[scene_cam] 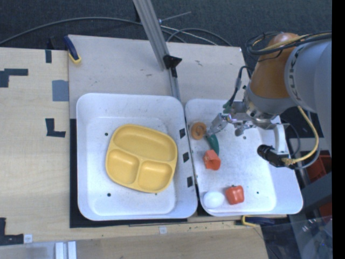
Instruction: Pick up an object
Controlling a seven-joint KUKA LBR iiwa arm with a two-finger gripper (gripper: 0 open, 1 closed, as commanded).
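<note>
nothing's picked up yet, the gripper (218, 124) is hovering with its fingers spread and empty in the right bin (280, 198), just above the toy carrot (212, 155), so the grab's still pending

Arm (280, 74) enters from the right, orange band above the wrist, gripper (218, 124) low over the upper part of the right bin (269, 193). Fingers hard to make out against the clutter. Just left of the gripper: small round tan piece (198, 130) by the bin's left wall. Directly below the gripper: green stem (213, 143) joined to an orange carrot-like toy (212, 160). Further below, near the bin's lower edge: red pepper toy (234, 194) with a white ball (213, 199) just beside it. Well left of the gripper, in the left bin (89, 144): yellow divided plate (141, 157), three compartments, lying flat.
</note>
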